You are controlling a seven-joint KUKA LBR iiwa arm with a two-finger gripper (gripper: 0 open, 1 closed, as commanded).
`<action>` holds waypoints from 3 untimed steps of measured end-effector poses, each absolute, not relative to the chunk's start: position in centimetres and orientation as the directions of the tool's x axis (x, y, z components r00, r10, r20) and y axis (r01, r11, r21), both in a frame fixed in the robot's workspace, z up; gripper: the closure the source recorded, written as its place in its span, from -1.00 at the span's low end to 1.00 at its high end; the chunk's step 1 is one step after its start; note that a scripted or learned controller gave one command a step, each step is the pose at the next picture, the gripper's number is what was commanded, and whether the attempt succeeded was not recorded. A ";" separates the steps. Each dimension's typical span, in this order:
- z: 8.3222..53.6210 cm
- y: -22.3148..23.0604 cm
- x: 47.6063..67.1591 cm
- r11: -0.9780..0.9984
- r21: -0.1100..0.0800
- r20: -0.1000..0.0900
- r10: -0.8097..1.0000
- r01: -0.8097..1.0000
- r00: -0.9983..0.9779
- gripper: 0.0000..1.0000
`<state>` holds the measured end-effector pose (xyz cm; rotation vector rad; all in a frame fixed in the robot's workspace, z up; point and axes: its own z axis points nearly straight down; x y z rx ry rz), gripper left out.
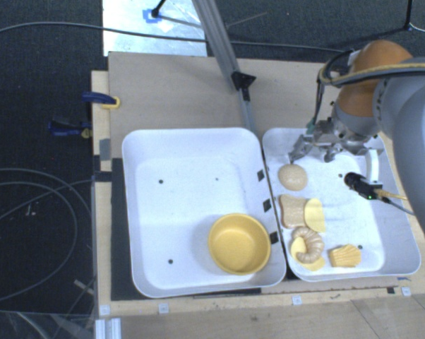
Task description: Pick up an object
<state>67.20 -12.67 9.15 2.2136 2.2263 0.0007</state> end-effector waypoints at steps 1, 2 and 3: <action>10.4 -12.7 67.3 0.008 0.006 -0.002 1.000 1.000 -0.008 1.00; 16.0 -12.9 66.5 0.001 0.007 -0.001 1.000 1.000 -0.001 1.00; 22.4 -12.6 66.2 0.005 0.009 -0.002 1.000 1.000 -0.005 1.00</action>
